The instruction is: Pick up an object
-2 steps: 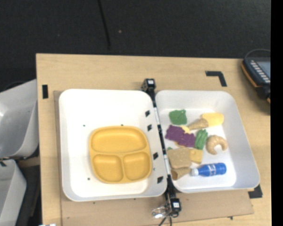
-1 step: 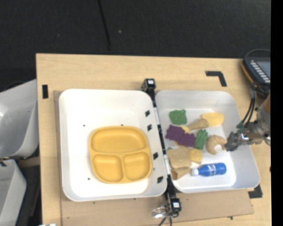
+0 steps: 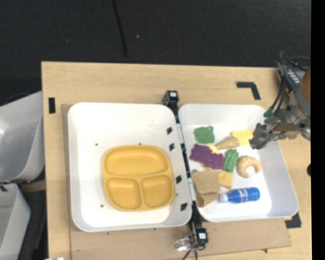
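Pincer: the gripper (image 3: 258, 138) reaches in from the right over the right bin (image 3: 281, 199), its dark fingers low beside a yellow piece (image 3: 241, 136); whether they are spread or closed cannot be told.
Neighbours: a tan wedge (image 3: 227, 142) lies just left of the yellow piece, a green leafy piece (image 3: 204, 134) further left, a purple cluster (image 3: 207, 156) and a green pod (image 3: 231, 159) below them (all closely packed).
Lower group: a croissant (image 3: 248, 166), a brown bread slice (image 3: 207, 182) and a blue bottle (image 3: 240, 195) lying on its side.
Left bin: the left bin (image 3: 84, 161) holds a yellow divided tray (image 3: 137, 176) with three compartments.
Surface: a pale wooden bench (image 3: 124, 80) bears both bins, touching along a clipped seam; dark floor lies beyond.
Task's thing: the yellow piece, flat and bright, lies in the right bin's upper part, just beside the fingers.
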Action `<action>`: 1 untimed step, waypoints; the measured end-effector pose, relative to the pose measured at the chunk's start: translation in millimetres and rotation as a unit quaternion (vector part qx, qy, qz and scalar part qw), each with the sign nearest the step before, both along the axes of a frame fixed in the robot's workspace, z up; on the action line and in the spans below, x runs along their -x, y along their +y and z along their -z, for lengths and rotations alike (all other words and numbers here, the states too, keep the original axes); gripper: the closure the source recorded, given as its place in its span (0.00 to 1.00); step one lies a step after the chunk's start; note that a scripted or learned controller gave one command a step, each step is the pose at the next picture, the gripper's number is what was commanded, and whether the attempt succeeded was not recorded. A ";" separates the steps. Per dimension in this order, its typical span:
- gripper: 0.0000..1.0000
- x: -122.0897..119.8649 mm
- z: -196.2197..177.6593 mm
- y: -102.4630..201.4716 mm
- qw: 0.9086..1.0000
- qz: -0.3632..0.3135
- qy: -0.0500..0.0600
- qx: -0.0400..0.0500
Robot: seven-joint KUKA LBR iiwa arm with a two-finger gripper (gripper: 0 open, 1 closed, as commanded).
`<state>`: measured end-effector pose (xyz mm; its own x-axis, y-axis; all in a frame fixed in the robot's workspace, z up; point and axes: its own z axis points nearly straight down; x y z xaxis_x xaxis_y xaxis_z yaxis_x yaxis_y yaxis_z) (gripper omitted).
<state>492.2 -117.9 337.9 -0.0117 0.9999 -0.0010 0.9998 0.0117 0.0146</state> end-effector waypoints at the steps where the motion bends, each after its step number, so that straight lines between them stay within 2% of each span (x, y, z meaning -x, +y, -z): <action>1: 1.00 3.8 132.8 58.2 1.000 0.003 0.012 -0.002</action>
